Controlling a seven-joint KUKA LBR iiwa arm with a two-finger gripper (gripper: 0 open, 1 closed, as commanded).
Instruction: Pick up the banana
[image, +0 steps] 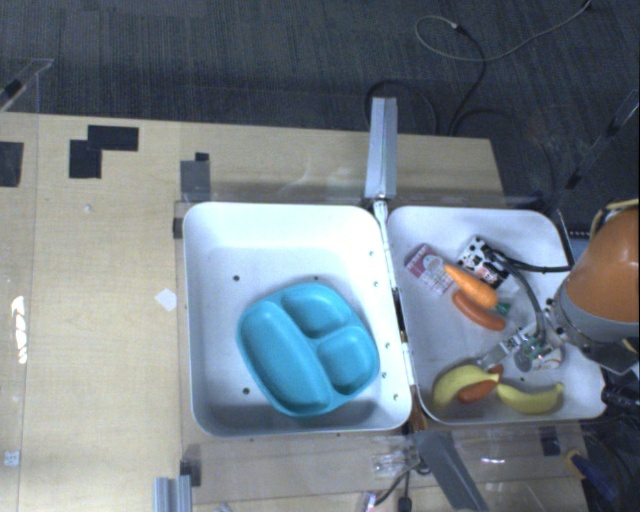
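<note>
Here the banana (530, 398) lies in the lower right corner of the right bin (440, 225), near that bin's front wall, lengthwise across the frame and curved slightly upward at its ends. Just to its left sits a yellow-green fruit (455, 380) with a small red piece (478, 391) tucked against it; the red piece lies between that fruit and the banana's left tip. The gripper (522, 345) hangs at the right of the frame, just above the banana in the picture, at the end of the grey arm with its orange band (610, 265) at the right edge. Its fingers (512, 340) are a tangle of small metal and dark parts at this size, and I cannot tell whether they are spread or pressed together; nothing can be seen between them, and whether they touch the banana is also unclear. Further up the right bin a carrot (475, 295) lies slantwise, with a small clear packet (428, 268) to its upper left and a black-and-white object (485, 258) to its upper right, from which a dark cable runs toward the arm. The left bin (215, 300) holds a blue divided tray (308, 345), set at a slant in its lower middle. Both bins rest side by side on the pale wooden bench (90, 330).
</note>
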